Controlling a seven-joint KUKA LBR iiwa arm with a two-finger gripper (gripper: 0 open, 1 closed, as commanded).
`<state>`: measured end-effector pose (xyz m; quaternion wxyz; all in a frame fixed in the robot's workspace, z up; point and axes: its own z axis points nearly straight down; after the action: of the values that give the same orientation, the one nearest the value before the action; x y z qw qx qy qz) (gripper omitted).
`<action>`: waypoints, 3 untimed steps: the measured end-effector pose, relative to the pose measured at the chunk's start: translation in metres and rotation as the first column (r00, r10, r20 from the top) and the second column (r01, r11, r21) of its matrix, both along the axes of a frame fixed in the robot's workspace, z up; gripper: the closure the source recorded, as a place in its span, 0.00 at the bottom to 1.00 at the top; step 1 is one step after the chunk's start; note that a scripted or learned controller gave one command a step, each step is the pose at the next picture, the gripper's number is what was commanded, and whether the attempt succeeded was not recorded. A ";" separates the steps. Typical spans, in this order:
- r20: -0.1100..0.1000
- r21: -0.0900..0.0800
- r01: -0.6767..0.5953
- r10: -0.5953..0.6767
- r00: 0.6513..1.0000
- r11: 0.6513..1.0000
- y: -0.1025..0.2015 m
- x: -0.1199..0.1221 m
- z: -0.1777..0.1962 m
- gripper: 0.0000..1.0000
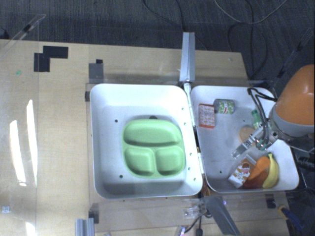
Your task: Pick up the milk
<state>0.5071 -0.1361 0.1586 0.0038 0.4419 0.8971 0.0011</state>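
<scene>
Nearest the camera, in the right white bin, a small red-and-white carton, probably the milk, lies against a yellow banana and an orange item. The gripper hovers just above the carton; whether its jaws are apart or together cannot be told. Risk: a descent may catch the banana or push the carton into the bin wall, since the three touch. The left white bin holds a green compartment tray. Both bins rest on a pale wooden bench; black cables cross dark flooring beyond.
</scene>
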 end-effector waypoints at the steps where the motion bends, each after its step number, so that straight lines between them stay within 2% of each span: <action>1: 0.006 -0.004 -0.273 0.273 0.962 0.962 0.013 -0.016 -0.069 0.00; 2: 0.015 -0.007 -0.271 0.271 0.962 0.963 0.014 -0.012 -0.057 1.00; 3: 0.001 0.002 0.176 -0.176 0.984 0.984 0.054 -0.009 0.069 1.00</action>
<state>0.4982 -0.0816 0.2275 0.0038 0.5193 0.8546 0.0018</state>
